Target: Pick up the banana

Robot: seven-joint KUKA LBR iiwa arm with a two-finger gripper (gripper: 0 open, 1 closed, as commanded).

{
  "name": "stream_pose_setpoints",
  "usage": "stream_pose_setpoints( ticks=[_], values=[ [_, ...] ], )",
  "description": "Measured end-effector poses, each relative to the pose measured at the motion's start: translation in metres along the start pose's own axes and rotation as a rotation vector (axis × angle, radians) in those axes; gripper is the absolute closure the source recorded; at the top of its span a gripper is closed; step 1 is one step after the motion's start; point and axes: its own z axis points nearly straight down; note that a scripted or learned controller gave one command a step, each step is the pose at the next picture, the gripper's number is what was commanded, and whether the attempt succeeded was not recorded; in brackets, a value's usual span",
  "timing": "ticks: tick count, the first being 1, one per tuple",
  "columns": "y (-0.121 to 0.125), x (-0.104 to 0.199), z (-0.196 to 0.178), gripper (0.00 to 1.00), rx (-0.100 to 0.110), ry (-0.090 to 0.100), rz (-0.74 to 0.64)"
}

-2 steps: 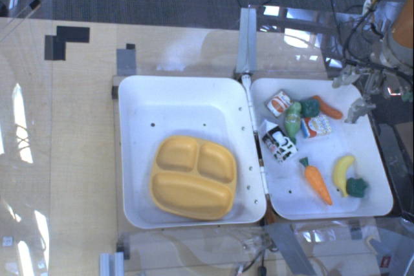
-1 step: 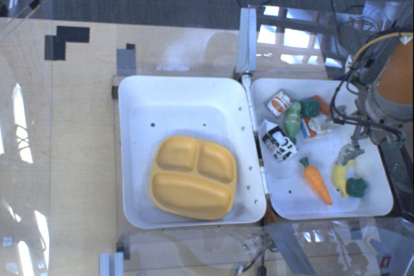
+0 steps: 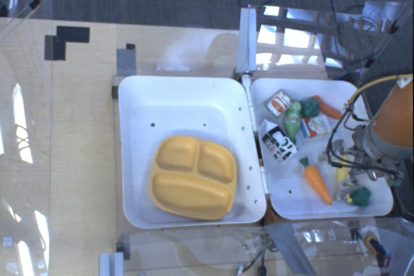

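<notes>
Nearest you, in the right bin's (image 3: 291,196) front corner, sits a small green broccoli (image 3: 360,196), and just left of it a carrot (image 3: 317,183) lies pointing to the front edge. The banana (image 3: 341,172) is in this same bin, near its right side between the carrot and the broccoli; you see only short yellow bits of it, since the wrist of the arm (image 3: 391,123) hangs right over it. The jaws are hidden in the dark tangle of the wrist and cables, so you cannot tell whether they are released or clenched, or whether they touch the banana. In the left bin (image 3: 181,106) a yellow tray (image 3: 194,176) with three hollows rests toward the front. Further back in the right bin you find a black-and-white box (image 3: 279,143), a red-and-white packet (image 3: 318,127), a green pod (image 3: 292,118), a small can (image 3: 279,102) and a second carrot (image 3: 327,109) by the rear wall. Both bins stand on the pale wooden bench (image 3: 65,139)
</notes>
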Motion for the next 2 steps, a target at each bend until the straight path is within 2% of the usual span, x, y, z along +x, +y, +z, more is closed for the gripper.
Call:
stream_pose_setpoints(
  ticks=[1,2],
  values=[
    [-0.009,-0.053,-0.041,0.0,-0.001,0.001,-0.071],
    [-0.002,-0.015,0.0,0.0,0.0,-0.001,-0.12]
  ],
)
